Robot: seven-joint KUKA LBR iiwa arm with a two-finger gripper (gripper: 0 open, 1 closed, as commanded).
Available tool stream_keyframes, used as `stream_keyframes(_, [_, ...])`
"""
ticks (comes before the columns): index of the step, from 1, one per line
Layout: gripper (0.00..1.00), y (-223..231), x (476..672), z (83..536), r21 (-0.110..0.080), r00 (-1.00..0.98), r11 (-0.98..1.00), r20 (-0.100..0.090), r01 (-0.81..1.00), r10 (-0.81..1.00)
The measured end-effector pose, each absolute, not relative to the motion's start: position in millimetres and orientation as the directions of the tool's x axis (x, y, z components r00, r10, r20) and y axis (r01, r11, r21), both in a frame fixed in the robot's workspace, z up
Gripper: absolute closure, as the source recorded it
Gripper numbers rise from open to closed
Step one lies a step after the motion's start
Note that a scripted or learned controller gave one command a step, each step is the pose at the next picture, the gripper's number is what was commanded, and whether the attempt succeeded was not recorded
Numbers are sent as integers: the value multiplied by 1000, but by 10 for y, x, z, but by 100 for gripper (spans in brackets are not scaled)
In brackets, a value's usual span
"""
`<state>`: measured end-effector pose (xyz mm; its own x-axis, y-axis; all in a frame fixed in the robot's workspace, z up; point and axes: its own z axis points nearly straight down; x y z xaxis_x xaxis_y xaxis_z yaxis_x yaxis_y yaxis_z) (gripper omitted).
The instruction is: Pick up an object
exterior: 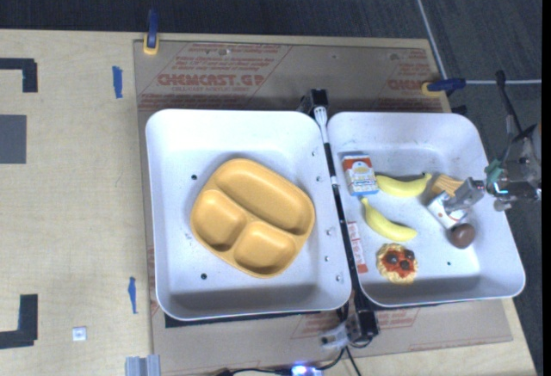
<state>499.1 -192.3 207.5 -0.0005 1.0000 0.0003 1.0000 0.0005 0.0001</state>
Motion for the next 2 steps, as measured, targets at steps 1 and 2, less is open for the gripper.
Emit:
stream_keyframes(1, [0, -1961, 4799, 856, 2, 0, 0, -1, 1000, 1000])
stream_keyframes(2, [100, -1969, 4813, 965, 8, 2, -2, -4, 1000, 1000])
